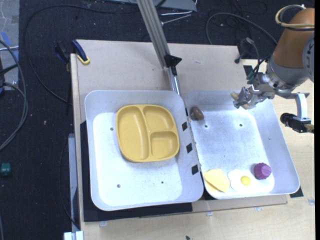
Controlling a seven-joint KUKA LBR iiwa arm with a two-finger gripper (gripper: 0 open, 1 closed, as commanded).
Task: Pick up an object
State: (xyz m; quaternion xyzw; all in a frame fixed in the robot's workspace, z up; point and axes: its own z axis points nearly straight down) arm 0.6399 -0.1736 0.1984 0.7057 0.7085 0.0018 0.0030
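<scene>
While yellow divided plate (148, 133) sits in left bin (100, 184), right bin (280, 149) holds brown lump (197, 113) at far-left corner, well apart from pincer (243, 98) (grip state: cannot tell) over far edge; yellow slice (216, 180), fried egg (243, 180), purple piece (261, 171) along near edge.

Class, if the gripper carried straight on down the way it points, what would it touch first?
Probably the bare floor of the right bin near its far edge; the gripper has nothing beneath it, though depth is unclear.
</scene>
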